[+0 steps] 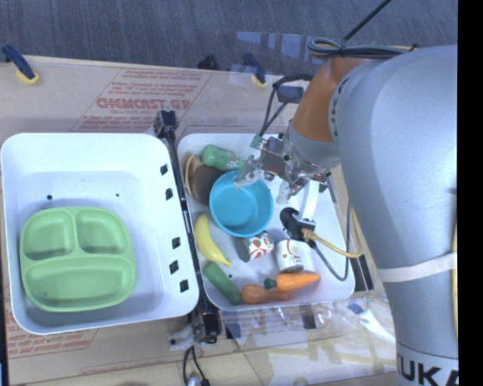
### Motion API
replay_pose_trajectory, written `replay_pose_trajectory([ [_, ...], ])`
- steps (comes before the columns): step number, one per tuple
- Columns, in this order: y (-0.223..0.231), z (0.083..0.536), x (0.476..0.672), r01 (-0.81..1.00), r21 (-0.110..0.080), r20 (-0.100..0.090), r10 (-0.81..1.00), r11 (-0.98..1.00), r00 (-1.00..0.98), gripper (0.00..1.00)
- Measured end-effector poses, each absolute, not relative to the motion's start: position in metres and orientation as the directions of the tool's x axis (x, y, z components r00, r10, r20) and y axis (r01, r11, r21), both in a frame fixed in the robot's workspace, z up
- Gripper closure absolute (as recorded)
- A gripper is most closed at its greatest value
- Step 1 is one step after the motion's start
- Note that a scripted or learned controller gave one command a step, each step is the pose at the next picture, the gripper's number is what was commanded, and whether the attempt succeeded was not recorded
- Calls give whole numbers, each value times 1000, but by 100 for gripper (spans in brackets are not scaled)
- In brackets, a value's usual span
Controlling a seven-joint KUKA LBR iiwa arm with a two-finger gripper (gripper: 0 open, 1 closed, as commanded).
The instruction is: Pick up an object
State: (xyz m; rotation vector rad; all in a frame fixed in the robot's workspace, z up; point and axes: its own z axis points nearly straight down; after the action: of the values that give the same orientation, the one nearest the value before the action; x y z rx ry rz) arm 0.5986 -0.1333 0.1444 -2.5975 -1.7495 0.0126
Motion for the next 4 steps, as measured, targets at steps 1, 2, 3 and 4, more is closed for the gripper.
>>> replay_pose_trajectory([
  [1, -115, 98, 645, 950, -18, -30, 950, -312, 312, 0],
  [2, -99, 95, 574, 860, -2, -1, 860, -510, 510, 0],
  [3, -107, 93, 477, 901, -2, -3, 901, -435, 435, 0],
  [4, -106, 92, 588, 851, -6, -1, 851, -525, 525, 0],
])
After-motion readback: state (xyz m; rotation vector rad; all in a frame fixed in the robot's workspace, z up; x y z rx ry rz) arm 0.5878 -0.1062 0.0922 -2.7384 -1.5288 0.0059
